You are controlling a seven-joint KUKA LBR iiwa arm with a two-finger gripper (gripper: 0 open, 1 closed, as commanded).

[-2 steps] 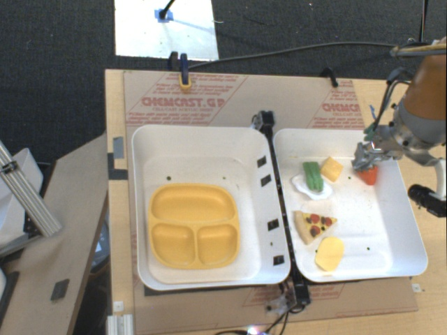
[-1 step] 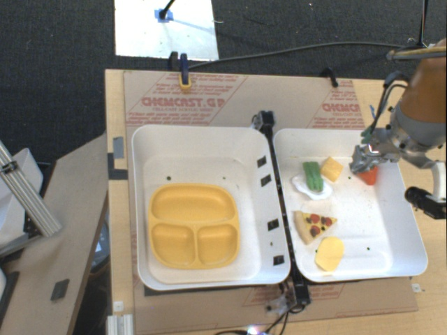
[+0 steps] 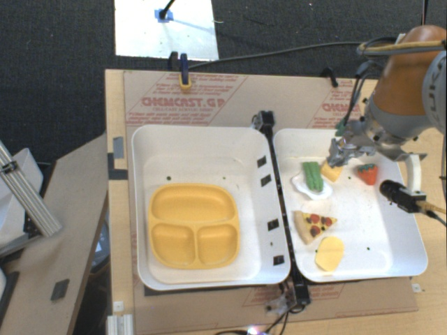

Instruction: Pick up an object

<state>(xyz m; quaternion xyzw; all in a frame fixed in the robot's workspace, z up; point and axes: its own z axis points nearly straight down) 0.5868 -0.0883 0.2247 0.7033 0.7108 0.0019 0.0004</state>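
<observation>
The right bin [image 3: 405, 257] holds several toy foods. A green pickle [image 3: 312, 176] lies on a white piece [image 3: 307, 188] near the bin's left wall. A small yellow block [image 3: 331, 172] sits just right of the pickle, and a red-orange piece [image 3: 368, 174] lies further right. Toward the front are a pizza slice [image 3: 313, 225] and a flat yellow piece [image 3: 330, 254]. My gripper [image 3: 340, 152] hangs over the back of the right bin, its tip directly above and behind the yellow block. Whether it touches the block is unclear.
The left bin [image 3: 160, 145] carries a yellow divided plate [image 3: 195, 225]. A black clip strip [image 3: 272, 187] runs between the bins. A black fitting on a cable [image 3: 398, 195] lies over the right bin's right side. Cables cross behind the bins.
</observation>
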